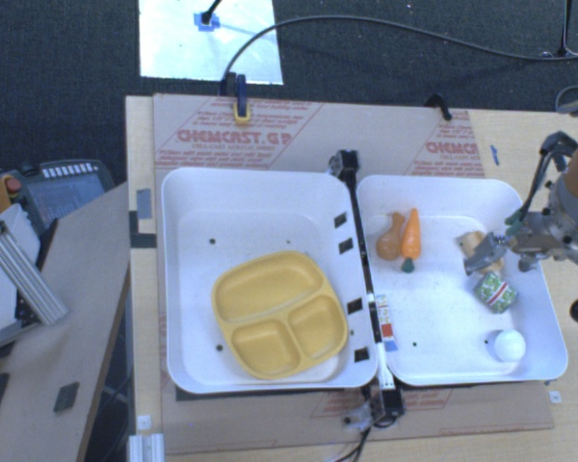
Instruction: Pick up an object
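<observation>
Reaching in from the right, the grey two-finger gripper [491,255] hangs over the right shallow white bin [433,369]; whether it is released or clenched I cannot tell. It sits against a small tan object [473,243], perhaps touching it. Just below lies a crumpled green-and-red wrapped item [497,293], with a white ball [508,345] near the bin's lower corner. An orange plastic carrot [411,236] rests beside a tan pear-shaped toy [392,238] on the bin's left. The left white bin [188,210] bears a yellow three-compartment plastic tray [279,313]. Both bins stand on a printed cardboard sheet [299,138].
</observation>
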